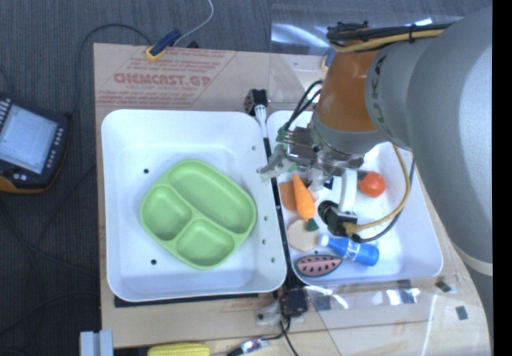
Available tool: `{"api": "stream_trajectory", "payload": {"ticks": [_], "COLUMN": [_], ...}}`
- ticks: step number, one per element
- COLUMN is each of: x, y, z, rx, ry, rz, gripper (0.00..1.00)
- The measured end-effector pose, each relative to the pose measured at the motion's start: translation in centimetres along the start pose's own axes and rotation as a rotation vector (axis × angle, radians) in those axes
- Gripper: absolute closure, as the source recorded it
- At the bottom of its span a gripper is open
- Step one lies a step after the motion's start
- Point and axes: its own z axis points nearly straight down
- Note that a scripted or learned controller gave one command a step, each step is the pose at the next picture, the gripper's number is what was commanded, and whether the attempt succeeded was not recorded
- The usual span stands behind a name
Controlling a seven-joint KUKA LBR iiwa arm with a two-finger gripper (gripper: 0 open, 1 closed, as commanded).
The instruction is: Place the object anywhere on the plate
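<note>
The carrot (302, 195) lies lengthwise just under the claw (308, 173), whose grip I cannot tell; the plate (198, 214) sits left.

1. Green plate (198, 214): three compartments, rounded corners, lying flat and turned at a slant in the middle of the left white bin (128, 266), apart from every wall of that bin.
2. Orange toy carrot (302, 195): tapered, lying in the right bin, just past the left white bin's right wall, long axis roughly along that wall. Well apart from the plate, with the wall between.
</note>
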Motion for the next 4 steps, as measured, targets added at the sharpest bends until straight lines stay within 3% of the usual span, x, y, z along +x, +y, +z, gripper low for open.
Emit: {"api": "stream_trajectory", "payload": {"ticks": [4], "x": [0.0], "y": [0.0], "z": [0.0], "rx": [0.0], "ry": [0.0], "rz": [0.0], "gripper": [0.0]}}
